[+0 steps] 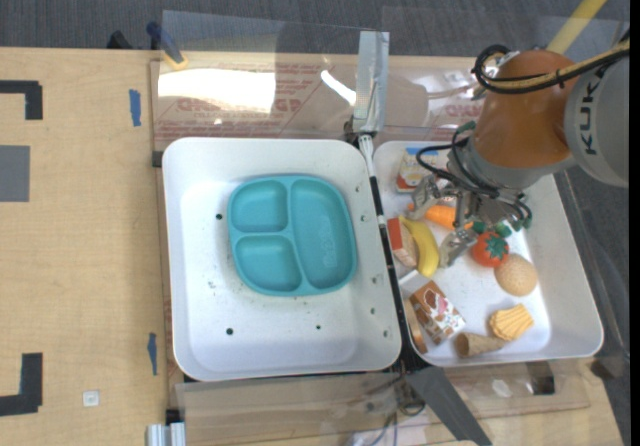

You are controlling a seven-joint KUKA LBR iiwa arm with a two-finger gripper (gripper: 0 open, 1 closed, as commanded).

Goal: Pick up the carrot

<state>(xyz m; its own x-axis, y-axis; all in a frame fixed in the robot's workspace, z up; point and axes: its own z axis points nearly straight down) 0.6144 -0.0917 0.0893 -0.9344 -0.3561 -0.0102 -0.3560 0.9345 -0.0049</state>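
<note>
**Claw descends into crowded bin as carrot hunt begins**

Toy food at the front of the right bin point(575, 319) sits closest to the lens: a ridged yellow piece point(511, 322), a brown cone point(477, 343) and a printed snack packet point(437, 311), lying near one another by the front wall. Behind them rest a tan round point(517, 276), a red tomato with a green top point(489, 247) and a banana point(426, 249). Over the middle of this bin hangs the grey arm's claw point(458, 234), its metal tips low among the items; whether they stand apart or together cannot be told from this angle. The carrot point(441, 215), a small orange piece, lies just beside the claw, toward the divider between the bins, partly under the wrist's cables. In the left bin point(190, 234) sits a teal divided plate point(293, 233). Both bins stand on the wooden counter point(70, 234).

The pick looks unfinished, with nothing seen between the fingers. Crowding is the main risk: banana and tomato flank the claw closely, so a closing stroke could catch either instead, or nudge the carrot against the bin wall. A tapered, smooth carrot may also squirt free if pinched off centre.
</note>
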